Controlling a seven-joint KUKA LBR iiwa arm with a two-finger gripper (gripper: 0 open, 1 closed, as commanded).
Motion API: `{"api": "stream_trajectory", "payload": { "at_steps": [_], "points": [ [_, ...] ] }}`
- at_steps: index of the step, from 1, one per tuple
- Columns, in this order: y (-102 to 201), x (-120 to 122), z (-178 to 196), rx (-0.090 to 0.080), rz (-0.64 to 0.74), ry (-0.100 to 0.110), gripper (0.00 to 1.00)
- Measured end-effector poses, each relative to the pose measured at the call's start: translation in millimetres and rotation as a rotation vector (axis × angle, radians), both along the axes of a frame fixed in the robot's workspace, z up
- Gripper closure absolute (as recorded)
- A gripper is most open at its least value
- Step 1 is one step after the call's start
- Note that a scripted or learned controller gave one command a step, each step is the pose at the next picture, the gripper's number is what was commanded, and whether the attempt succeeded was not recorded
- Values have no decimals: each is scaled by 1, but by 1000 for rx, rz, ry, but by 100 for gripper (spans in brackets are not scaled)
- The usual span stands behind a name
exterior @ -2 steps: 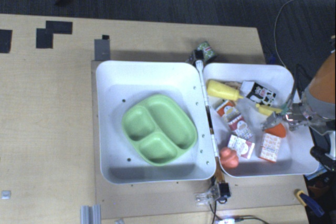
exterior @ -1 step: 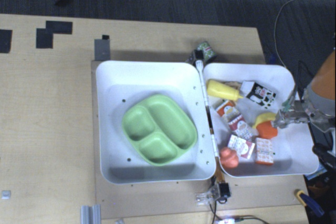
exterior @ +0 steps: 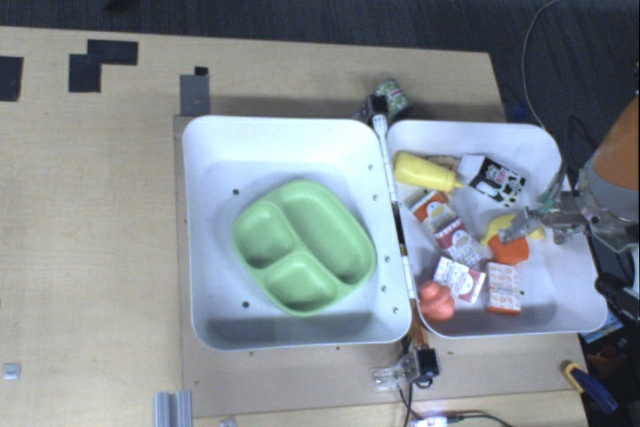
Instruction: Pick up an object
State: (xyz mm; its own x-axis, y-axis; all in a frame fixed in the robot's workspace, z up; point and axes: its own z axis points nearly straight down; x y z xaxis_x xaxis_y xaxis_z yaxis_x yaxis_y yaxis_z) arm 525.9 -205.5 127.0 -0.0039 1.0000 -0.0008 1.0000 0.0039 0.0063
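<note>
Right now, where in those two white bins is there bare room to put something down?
The left bin has bare white floor all around the green divided plate, widest along its far wall. The right bin is crowded in the middle with small packets; only its near right corner is bare.

The arm (exterior: 615,165) runs off the right edge. Print on the small packets (exterior: 470,280) is too blurred to read (likewise the card (exterior: 497,178)).
</note>
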Motion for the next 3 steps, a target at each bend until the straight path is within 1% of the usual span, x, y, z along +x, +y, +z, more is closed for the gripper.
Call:
{"api": "stream_trajectory", "payload": {
  "at_steps": [1,2,3],
  "points": [
    [40,10,-40,0,1,-2,0],
    [40,12,-29,-1,3,-6,100],
    [97,20,80,0,2,-1,100]
  ]
}}
